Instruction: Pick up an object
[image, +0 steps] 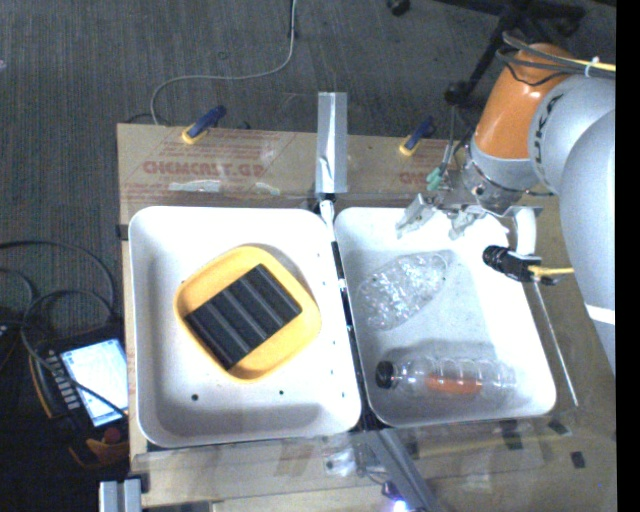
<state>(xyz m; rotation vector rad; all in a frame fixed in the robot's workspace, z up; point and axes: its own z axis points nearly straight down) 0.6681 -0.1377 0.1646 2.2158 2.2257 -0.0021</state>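
Closest up, a clear plastic bottle (447, 376) lies sideways in the right bin (540, 400), crinkly clear cup (402, 285) behind it. Yellow tray (250, 311) sits in the left bin (160, 240). Gripper (437, 216) hovers over the far edge, fingers apart, nothing in them.

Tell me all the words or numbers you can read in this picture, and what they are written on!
Red lettering on the wooden board behind the white bins: there is a row of capital letters, but it is too faded and blurred to read for sure.
Orange label on the clear plastic bottle in the right bin: too small to read.
Lit screen of the device on the floor at left: too blurred to read.
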